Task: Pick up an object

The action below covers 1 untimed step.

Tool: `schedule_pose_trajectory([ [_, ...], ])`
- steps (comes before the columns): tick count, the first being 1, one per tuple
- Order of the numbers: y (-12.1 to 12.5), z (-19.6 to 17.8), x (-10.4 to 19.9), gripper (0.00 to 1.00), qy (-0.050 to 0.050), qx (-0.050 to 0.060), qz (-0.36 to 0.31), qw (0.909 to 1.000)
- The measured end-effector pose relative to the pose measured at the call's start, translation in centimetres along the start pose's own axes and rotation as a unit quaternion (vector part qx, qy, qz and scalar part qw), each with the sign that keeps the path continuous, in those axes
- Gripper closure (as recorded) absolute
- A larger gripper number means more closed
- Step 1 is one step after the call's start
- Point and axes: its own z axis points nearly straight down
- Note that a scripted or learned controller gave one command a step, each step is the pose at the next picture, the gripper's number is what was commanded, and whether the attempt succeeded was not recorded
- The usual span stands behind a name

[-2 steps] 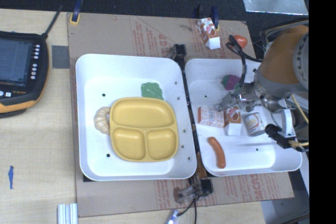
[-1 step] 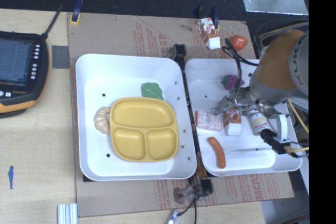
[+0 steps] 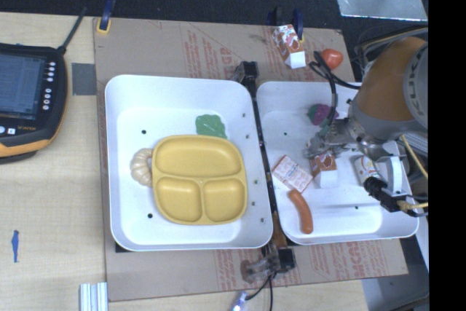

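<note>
My gripper (image 3: 322, 148) is low in the right bin (image 3: 349, 226), near its middle, with the grey and orange arm (image 3: 389, 95) reaching in from the right. A small brown and white box (image 3: 325, 167) lies right under and against the gripper's tip; whether it is gripped cannot be made out. To the left of it lies a red and white carton (image 3: 290, 173). A reddish sausage (image 3: 300, 210) lies toward the front of the bin. A purple item (image 3: 318, 113) sits behind the gripper, partly hidden by a black cable.
The left bin (image 3: 124, 222) holds a yellow divided plate (image 3: 198, 178), a green piece (image 3: 211, 125) behind it and a beige ridged item (image 3: 140, 165) at its left. Beyond the right bin stand a small carton (image 3: 289, 45) and a red-orange item (image 3: 332, 57). A tablet (image 3: 25, 98) lies far left.
</note>
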Motion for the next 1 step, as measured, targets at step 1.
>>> schedule_pose_trajectory([
  [1,3.22,-8.63,7.33,1.00,0.002,0.003,0.002,1.0000],
])
